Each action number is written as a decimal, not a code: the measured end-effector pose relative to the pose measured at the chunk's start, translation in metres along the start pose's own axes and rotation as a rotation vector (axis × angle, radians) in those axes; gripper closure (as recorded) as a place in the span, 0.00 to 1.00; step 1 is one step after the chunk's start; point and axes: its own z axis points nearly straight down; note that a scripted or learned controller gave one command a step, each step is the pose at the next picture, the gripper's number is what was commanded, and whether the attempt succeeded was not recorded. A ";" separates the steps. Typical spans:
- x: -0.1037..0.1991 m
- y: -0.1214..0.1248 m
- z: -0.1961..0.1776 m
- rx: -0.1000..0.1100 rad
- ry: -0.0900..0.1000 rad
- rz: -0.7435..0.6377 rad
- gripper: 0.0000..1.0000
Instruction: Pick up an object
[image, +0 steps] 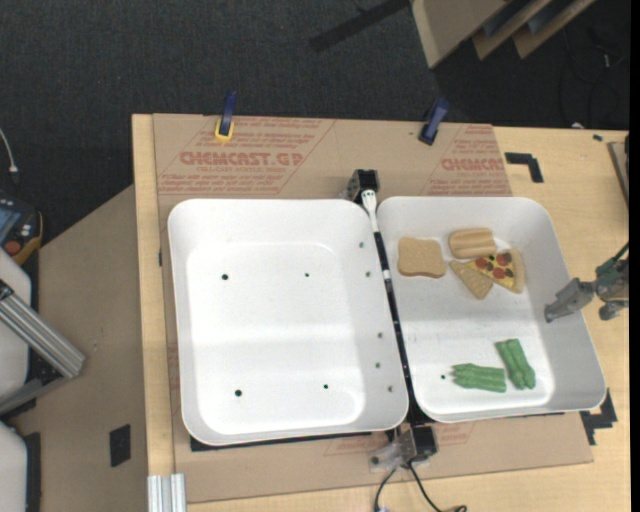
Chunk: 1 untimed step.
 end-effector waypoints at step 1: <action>0.001 0.000 0.000 0.000 0.001 -0.001 0.00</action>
